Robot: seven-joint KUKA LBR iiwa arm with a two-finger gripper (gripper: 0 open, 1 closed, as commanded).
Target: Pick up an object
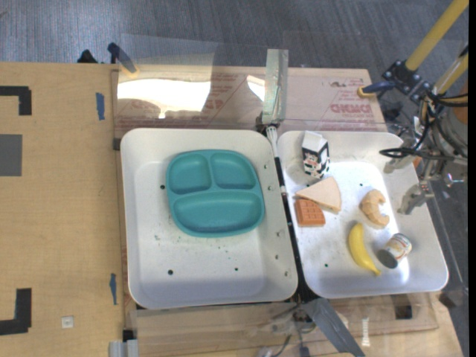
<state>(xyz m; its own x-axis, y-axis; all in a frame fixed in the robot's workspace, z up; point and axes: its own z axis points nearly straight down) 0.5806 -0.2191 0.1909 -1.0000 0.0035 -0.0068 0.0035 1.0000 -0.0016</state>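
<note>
Left bin (149, 274): teal divided plate (215, 192), upright, near centre. Right bin (424, 274): milk carton (314, 155) at back, sandwich wedge (321, 194) touching waffle (310, 213), croissant (374, 207), banana (362, 248) just beside a small can (394, 249). Gripper (416, 195) at the right bin's right rim, apart from all items.

The right bin (428, 274) holds a milk carton (314, 155) (upright), sandwich wedge (321, 194) and waffle (309, 213). A croissant (374, 207), banana (362, 249) and tipped can (393, 249) lie nearby.

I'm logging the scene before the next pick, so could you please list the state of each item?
Teal plate: flat in left bin.
Milk carton: upright.
Sandwich wedge: lying flat.
Waffle: flat.
Croissant: lying.
Banana: lying.
Can: tipped over.
</note>
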